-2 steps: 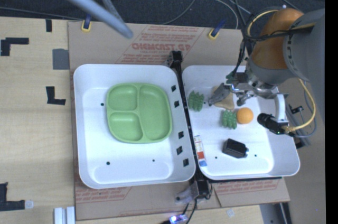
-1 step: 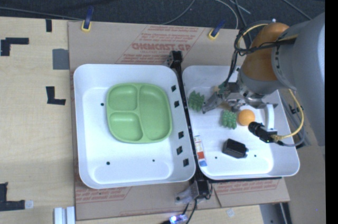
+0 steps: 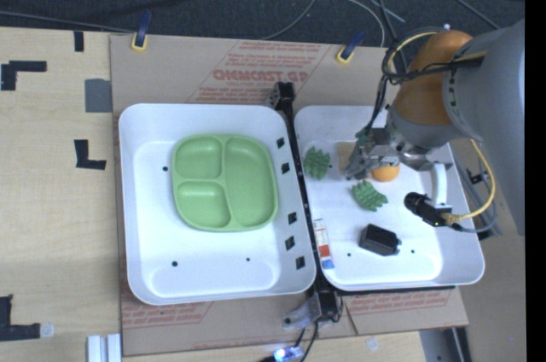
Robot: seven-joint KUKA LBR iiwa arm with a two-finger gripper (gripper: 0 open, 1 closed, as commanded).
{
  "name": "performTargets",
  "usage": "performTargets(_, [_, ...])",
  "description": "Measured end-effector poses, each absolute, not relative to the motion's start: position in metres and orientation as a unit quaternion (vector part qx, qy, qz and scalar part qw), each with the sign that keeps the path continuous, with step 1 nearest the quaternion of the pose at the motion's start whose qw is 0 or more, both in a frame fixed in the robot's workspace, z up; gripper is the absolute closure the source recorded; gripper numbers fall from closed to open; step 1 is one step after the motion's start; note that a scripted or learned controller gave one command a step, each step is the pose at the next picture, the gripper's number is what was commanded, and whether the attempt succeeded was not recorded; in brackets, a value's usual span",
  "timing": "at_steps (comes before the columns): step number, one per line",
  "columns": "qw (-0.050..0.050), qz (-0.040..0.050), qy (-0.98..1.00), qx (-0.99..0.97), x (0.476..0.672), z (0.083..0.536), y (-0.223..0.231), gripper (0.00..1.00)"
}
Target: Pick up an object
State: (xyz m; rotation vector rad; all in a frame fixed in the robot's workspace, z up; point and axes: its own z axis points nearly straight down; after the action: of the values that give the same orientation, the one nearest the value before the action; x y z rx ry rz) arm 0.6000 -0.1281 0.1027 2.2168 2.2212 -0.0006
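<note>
While poised low in the right bin (image 3: pixel 452 262), I hang over its upper middle; whether my fingers are parted or closed I cannot tell.

Gripper (image 3: pixel 365 164) sits just beside the orange ball (image 3: pixel 386 172), which lies on its right, seemingly touching. Green leafy piece (image 3: pixel 368 195) lies just below the gripper, long axis slanting; a second green piece (image 3: pixel 317 163) lies left, near the bin's left wall. Black block (image 3: pixel 379 240) farther below. Ball judged nearest candidate.
</note>
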Motion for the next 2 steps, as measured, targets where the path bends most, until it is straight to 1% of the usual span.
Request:
performTargets(1, [0.002,0.001,0.708,0.707,0.607,0.163,-0.131,1.0])
performTargets(2, [0.002,0.0012,0.707,0.707,0.606,0.226,-0.135,1.0])
